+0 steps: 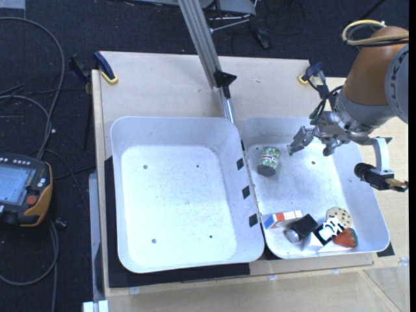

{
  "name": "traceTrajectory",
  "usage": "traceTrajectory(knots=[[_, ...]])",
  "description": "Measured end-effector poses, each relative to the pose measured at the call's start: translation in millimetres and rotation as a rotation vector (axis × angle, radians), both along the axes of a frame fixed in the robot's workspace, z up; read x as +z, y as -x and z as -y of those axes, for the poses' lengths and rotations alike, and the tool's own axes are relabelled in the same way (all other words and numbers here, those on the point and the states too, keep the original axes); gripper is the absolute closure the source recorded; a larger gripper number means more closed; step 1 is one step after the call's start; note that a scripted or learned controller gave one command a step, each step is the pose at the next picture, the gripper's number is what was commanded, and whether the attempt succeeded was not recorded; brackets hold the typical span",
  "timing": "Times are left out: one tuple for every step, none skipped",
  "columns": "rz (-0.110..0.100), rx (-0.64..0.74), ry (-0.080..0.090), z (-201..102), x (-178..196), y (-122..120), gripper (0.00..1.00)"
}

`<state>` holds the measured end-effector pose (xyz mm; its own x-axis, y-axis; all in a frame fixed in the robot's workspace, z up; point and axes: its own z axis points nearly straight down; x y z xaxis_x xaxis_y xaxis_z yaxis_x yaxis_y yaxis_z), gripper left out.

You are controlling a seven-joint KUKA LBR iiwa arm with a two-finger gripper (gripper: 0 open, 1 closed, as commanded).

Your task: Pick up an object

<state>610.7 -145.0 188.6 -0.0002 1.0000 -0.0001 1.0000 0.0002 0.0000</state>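
My gripper (314, 144) hangs over the back of the right bin (364, 194), open, with nothing between its two spread fingers (297, 142). A small green-labelled can (268, 160) lies on its side to the left of the gripper, near the bin's left wall. At the bin's front sit a red, white and blue box (281, 219), a black and grey object (299, 229), a black and white patterned item (330, 229), a speckled round piece (337, 214) and a red strawberry-like object (346, 238).
The left bin (175, 194) lies beside the right one, sharing a raised middle wall with black clips (247, 190). A slanted metal pole (205, 41) rises behind the bins. A teach pendant (23, 190) rests on the floor at far left.
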Motion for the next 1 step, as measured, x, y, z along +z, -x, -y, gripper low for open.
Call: traceTrajectory(knots=[[-0.003, -0.004, 0.001, 56.1, -29.8, 9.0, 0.00]])
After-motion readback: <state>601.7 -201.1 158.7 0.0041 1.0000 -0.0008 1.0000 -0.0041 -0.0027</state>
